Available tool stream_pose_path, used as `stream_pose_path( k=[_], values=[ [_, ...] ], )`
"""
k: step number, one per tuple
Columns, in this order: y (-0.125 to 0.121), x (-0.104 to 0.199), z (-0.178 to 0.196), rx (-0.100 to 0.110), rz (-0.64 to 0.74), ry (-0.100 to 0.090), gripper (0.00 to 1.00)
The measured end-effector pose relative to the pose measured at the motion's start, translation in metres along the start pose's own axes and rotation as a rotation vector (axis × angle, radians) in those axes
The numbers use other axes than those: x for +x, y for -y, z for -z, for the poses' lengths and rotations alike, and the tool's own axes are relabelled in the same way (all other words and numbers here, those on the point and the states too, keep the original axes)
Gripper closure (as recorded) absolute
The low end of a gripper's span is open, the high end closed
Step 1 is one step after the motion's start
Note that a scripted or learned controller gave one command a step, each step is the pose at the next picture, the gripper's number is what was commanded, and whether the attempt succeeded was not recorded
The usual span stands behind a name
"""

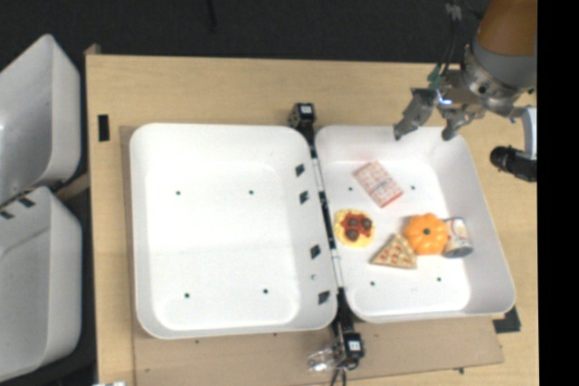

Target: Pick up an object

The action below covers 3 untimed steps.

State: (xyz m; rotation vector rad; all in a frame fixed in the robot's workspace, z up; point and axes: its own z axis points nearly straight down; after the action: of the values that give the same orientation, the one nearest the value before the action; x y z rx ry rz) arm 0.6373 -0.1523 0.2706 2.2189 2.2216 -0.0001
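Nothing is picked yet: the gripper point(423, 127) hangs spread and empty at the right bin's point(479, 289) twelve o'clock rim, the pumpkin point(425, 233) untouched toward five o'clock.

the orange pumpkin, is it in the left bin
No, the orange pumpkin lies in the right bin, between the pizza slice and a small can.
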Motion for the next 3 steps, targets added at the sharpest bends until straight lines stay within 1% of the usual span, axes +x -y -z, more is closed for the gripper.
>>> stream_pose_path(
  k=[1,2,3],
  values=[
    [0.029,0.019,-0.125,0.015,-0.003,-0.004,0.00],
    [-0.029,0.058,-0.079,-0.008,0.005,0.000,0.00],
    [-0.017,-0.034,-0.171,-0.002,-0.010,0.000,0.00]
  ],
)
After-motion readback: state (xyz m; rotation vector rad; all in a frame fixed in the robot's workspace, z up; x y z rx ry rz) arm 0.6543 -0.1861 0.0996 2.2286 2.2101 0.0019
